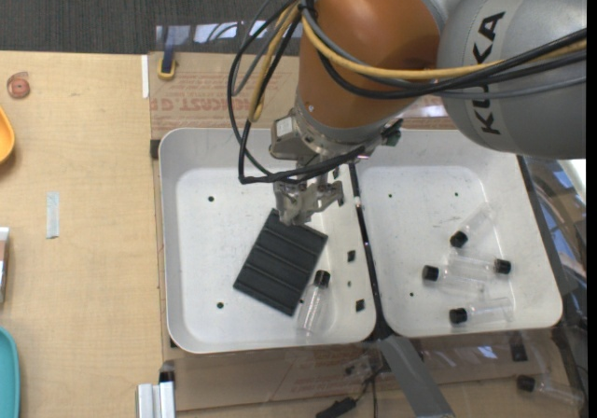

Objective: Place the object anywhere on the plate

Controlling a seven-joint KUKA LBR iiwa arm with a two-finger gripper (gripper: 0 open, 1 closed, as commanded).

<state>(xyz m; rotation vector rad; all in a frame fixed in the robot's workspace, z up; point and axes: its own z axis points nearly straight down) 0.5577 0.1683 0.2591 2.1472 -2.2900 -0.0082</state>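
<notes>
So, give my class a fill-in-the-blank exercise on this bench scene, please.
1. The black plate lies in the ___ bin.
2. One clear vial lies beside the plate; the right bin holds ___ more.
3. The claw is over the plate's ___ edge.

Missing words: left; four; upper

- The plate (281,263) is black, ribbed with parallel grooves.
- Both bins (191,220) are white, dotted with small dark marks.
- The vials (471,269) are clear with black caps.
- The arm (522,52) is grey, its band (368,38) orange-brown, with black and yellow cables (270,43).
- The bench (84,220) is pale tan.
</notes>
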